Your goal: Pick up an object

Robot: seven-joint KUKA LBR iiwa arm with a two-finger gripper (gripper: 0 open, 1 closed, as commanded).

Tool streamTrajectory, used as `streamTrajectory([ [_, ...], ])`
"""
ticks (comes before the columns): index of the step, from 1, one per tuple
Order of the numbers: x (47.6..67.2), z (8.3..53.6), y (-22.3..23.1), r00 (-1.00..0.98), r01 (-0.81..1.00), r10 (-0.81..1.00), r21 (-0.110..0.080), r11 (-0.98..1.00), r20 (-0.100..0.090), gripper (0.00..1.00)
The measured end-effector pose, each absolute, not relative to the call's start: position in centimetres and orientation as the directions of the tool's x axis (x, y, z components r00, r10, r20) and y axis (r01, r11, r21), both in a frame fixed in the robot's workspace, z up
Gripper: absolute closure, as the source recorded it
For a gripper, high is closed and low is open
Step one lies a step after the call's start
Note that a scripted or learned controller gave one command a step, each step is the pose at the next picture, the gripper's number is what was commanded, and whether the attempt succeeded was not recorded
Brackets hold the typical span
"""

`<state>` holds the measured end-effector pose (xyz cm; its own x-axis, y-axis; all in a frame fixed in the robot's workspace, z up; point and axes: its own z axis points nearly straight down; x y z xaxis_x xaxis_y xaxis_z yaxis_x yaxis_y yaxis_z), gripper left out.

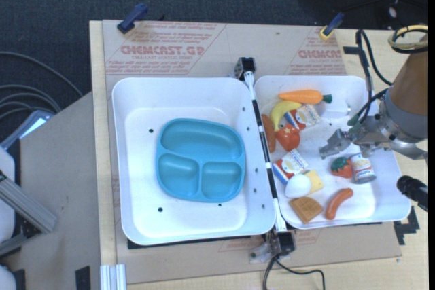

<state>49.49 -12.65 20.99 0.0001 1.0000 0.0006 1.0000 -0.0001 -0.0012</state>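
Note:
The right bin (353, 88) holds several toy foods. Among them are an orange carrot (301, 97), a yellow banana (281, 111), a red pepper (288, 138), a white egg (297, 186), a yellow cheese block (315, 181), a tan cracker (306, 208), a red sausage (339, 202), a strawberry (341, 166) and a small can (363, 170). My gripper (334, 146) hangs low over the middle of this bin, just above the strawberry and to the right of the pepper. Nothing shows in its grasp.
The left bin (129, 146) bears a blue divided plate (200, 159). Two small printed packets (307, 117) (292, 163) lie among the foods. The grey arm (401, 112) crosses the right bin's right rim. Cables run along the bench at the upper right.

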Motion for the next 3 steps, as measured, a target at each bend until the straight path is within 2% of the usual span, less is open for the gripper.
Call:
streamTrajectory([
  [1,47.9,8.6,-15.8,0.001,1.0,1.0,0.0,-0.001,0.0,0.0],
  [2,48.2,9.8,-15.9,0.003,1.0,1.0,0.008,-0.003,-0.002,1.0],
  [3,48.2,10.8,-15.9,0.003,1.0,1.0,0.009,-0.002,-0.003,1.0],
])
